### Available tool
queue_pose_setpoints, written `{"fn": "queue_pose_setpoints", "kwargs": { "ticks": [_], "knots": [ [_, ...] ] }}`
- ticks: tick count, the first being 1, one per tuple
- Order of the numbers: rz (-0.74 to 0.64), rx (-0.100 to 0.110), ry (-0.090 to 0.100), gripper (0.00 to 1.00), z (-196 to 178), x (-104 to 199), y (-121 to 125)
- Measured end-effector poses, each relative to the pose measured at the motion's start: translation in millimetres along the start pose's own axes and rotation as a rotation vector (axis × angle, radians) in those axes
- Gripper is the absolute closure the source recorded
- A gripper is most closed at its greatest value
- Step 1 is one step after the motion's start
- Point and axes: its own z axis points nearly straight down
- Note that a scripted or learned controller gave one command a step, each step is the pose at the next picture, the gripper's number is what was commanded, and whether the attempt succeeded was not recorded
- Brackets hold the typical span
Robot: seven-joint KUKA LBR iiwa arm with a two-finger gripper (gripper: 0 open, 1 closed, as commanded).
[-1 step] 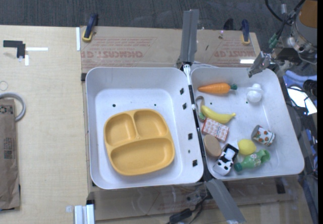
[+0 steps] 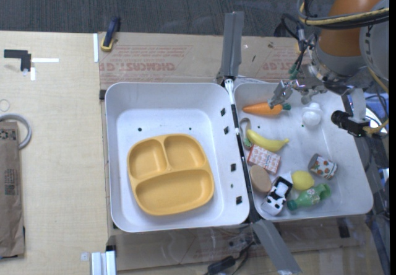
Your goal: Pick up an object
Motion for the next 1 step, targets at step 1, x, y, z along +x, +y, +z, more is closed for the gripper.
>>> {"fn": "queue_pose_setpoints", "kwargs": {
  "ticks": [1],
  "knots": [
    [0.001, -0.002, -0.002, 1.00, -9.5, -1.3, 0.5]
  ]
}}
